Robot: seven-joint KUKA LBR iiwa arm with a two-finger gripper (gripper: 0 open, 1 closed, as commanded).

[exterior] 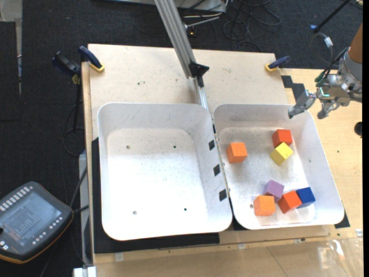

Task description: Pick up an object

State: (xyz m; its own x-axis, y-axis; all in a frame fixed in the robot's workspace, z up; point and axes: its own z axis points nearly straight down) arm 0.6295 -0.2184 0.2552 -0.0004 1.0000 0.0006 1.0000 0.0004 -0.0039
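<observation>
The claw hangs above the far right corner of the right bin, its two fingers spread apart with nothing between them, so it is open and carries nothing. The arm comes in from the right edge, its orange band just visible at the top. All the objects lie on the floor of the right bin. Nearest the claw is a red-orange cube, touching or almost touching a yellow cube just in front of it; the yellow one sits turned so a corner points toward the near edge. To their left, apart from them, rests an orange cube, roughly square to the bin's sides. Near the front of the bin a cluster of four sits close together: a purple cube, a second orange cube in front of it, a red cube and a blue cube at the right end. Being cubes, none has a clear long axis. The left bin sits beside the right one on the worktop. A tablet-like pendant lies at the lower left, off the worktop.
</observation>
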